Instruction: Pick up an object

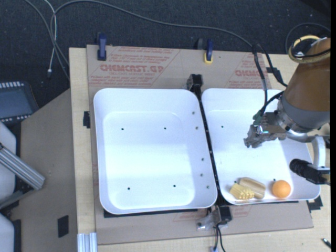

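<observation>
a robotics lab: two white bins [152, 101] sit on a board clamped by blue clamps [101, 45] to the desk [79, 167], loose cables [47, 14] trailing upper left.

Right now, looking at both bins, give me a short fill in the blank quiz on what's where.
1. The orange ball lies in the ____ bin.
2. Beside the ball, toward the left bin, lies a yellow ____ cob.
3. The gripper hangs above the right bin, with the ball and cob nearer the bin's ____ edge.

Answers: right; corn; front
</observation>
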Controlling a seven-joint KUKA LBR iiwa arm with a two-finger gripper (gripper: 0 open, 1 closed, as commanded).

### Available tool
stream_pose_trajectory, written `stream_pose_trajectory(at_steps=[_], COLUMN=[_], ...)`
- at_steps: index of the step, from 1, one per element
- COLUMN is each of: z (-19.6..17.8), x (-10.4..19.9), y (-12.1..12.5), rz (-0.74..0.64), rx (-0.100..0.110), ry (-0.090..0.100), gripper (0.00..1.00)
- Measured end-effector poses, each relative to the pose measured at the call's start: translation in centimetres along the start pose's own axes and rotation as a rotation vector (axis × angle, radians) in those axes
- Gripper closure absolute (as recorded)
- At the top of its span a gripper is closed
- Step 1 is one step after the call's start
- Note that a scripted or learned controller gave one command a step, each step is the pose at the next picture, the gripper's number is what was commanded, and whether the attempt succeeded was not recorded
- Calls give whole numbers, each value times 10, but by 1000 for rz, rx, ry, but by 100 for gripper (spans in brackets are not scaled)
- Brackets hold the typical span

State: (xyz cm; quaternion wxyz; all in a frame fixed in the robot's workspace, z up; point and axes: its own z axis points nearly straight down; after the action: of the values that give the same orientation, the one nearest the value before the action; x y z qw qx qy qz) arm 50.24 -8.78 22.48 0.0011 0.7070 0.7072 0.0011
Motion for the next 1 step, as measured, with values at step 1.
stream_pose_trajectory(at_steps=[1], z=[-9], x=[53], y=[23], rz=[-4], rx=[2], ry=[0], gripper=[100])
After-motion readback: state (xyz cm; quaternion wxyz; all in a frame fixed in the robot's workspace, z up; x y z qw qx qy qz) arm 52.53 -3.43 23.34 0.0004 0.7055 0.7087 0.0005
